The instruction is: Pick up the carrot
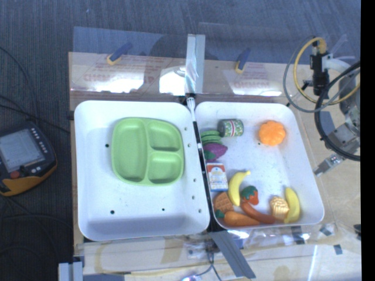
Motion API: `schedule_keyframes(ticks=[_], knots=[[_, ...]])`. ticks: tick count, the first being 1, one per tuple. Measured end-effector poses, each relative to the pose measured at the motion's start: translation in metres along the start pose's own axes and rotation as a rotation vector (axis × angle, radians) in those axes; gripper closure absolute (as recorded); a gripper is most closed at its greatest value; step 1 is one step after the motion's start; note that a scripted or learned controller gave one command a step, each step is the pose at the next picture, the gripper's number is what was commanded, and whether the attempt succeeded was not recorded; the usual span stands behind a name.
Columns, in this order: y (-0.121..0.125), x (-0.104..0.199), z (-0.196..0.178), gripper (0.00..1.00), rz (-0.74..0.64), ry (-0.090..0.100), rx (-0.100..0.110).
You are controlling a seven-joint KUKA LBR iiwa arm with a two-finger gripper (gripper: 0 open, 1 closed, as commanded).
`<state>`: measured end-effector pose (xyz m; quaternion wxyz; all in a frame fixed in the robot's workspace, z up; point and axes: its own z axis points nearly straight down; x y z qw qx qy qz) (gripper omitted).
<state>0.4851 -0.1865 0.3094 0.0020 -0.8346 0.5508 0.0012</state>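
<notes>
The carrot is a short orange piece lying flat at the front of the right bin, close to its near wall. Its left end touches a brown-orange round toy. A red chilli with a green top lies along the carrot's far side, and a banana stands just behind them.
The right bin also holds a second banana beside a yellow corn piece, an orange fruit, a green can, a purple vegetable and a small carton. A green divided plate sits in the left bin. Grey arm parts and cables crowd the right side.
</notes>
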Motion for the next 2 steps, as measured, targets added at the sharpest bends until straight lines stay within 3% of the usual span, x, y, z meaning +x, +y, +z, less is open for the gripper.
schedule_keyframes(ticks=[1,2], knots=[[0.012,0.026,-0.041,1.00,-0.263,-0.001,0.000],[-0.002,0.020,0.059,1.00,-0.544,-0.006,-0.004]])
